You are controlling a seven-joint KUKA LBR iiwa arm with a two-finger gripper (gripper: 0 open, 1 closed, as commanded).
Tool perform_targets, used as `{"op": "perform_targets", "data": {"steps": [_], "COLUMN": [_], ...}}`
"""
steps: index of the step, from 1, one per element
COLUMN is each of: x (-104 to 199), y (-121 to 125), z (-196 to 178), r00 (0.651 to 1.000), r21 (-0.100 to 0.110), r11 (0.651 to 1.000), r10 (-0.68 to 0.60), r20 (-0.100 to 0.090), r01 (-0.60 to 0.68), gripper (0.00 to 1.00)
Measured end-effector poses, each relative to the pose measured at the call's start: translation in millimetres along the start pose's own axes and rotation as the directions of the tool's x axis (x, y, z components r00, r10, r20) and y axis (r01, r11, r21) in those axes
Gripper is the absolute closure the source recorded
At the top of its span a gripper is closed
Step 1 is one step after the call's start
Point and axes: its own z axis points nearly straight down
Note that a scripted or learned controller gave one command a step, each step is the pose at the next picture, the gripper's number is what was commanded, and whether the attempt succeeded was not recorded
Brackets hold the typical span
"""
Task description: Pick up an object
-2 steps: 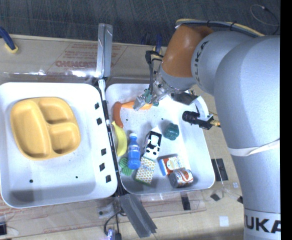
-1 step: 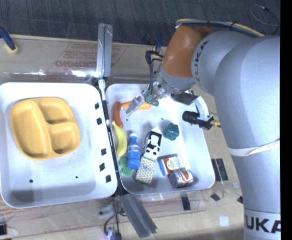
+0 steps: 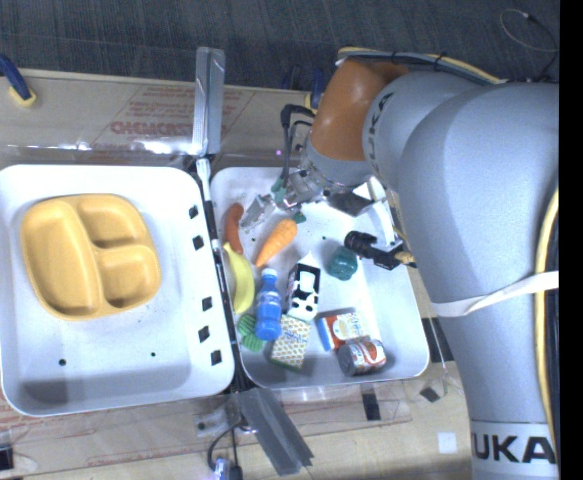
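Grey metal two-finger gripper (image 3: 268,208) is down in the right white bin (image 3: 407,320), right over the orange plastic carrot (image 3: 277,241) next to the yellow banana (image 3: 237,278), so I'd guess it's mid-reach for the carrot and next needs to close and lift. Can't tell from this angle whether it's released or clenched, or touching anything.
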Motion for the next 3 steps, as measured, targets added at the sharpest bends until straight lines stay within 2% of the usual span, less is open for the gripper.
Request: {"op": "perform_targets", "data": {"steps": [1,2,3], "x": [0.0,0.1,33.7], "y": [1.0,1.1,-19.0], "z": [-11.2,-11.1,-98.8], "r00": [1.000,1.000,0.997], "r21": [-0.001,-0.001,0.003], "r11": [1.000,1.000,0.997], "r10": [-0.005,-0.005,-0.078], "r20": [0.001,0.001,-0.002], "r01": [0.005,0.005,0.078], "gripper": [1.00,0.00,0.00]}}
